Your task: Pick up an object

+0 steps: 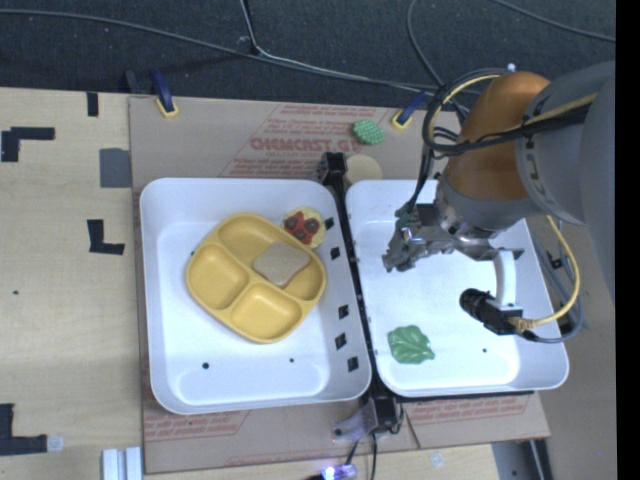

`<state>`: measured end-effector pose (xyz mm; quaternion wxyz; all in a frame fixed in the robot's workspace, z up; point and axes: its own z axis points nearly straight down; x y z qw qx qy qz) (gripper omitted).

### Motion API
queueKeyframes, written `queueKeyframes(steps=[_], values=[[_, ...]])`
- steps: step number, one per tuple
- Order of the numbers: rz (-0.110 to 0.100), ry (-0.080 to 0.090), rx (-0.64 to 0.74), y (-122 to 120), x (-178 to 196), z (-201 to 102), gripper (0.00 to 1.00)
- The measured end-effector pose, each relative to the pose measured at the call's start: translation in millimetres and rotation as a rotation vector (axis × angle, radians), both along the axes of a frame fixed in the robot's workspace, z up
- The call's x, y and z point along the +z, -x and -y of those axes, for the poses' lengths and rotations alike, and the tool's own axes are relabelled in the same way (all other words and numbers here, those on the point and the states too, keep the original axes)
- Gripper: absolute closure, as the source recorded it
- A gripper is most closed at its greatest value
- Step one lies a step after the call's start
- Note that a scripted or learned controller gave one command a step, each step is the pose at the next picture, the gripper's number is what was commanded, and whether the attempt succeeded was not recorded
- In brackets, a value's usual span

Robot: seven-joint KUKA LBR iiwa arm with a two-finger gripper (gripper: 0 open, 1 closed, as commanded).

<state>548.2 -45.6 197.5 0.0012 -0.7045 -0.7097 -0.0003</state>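
fingers [400, 253] over right bin [520, 368] | grip state: cannot tell | green object [410, 345] apart, nearer front

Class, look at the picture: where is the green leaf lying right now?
The green leaf lies in the right bin, near its front edge on the side by the divider, below and apart from the claw.

Green leafy object [410, 344] lying flat, right bin [540, 373], near front-left corner, untouched.
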Motion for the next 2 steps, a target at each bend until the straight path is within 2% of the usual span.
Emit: queueKeyframes(steps=[2], values=[[0.002,0.001,0.000,-36.4,24.1,-109.0,1.00]])
